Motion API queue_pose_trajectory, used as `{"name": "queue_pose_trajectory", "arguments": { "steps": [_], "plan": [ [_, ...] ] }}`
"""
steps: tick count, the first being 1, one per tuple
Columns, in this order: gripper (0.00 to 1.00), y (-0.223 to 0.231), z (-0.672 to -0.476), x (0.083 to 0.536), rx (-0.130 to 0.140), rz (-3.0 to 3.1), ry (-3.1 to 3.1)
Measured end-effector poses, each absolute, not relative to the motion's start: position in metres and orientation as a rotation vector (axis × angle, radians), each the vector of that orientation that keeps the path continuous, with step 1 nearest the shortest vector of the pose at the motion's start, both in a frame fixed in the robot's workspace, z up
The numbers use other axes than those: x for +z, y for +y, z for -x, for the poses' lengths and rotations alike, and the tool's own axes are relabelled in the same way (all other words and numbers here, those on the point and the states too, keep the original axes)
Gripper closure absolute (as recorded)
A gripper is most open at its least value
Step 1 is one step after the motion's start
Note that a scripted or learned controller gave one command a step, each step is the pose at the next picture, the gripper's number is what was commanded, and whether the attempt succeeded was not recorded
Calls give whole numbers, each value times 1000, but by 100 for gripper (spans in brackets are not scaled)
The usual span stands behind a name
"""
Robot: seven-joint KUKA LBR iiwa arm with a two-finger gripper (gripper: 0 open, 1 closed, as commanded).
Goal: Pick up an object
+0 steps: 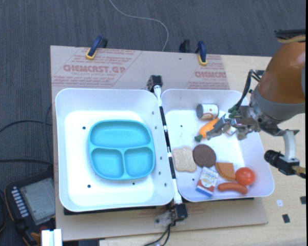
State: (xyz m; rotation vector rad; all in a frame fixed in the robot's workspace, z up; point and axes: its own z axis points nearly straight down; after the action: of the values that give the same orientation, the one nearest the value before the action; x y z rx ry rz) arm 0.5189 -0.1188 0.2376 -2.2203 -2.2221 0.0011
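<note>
Reaching into the right bin from the right, the gripper is low at the carrot | fingers: cannot tell if open or closed, cannot tell if carrot is held | carrot near bin middle, beside small can | left bin holds blue tray

Pincer fingers blurred, tangled with carrot tip at right-centre; open or closed unclear. Arm cut by right edge. Carton label too small to read.
</note>
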Motion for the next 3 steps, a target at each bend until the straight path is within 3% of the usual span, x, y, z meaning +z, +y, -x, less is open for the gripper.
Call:
{"name": "queue_pose_trajectory", "arguments": {
  "steps": [1,2,3],
  "plan": [
    [0,-98,-547,99,-10,2230,-2230],
    [100,-98,-547,109,-10,2231,-2228],
    [0,-98,-547,109,-10,2230,-2228]
  ]
}}
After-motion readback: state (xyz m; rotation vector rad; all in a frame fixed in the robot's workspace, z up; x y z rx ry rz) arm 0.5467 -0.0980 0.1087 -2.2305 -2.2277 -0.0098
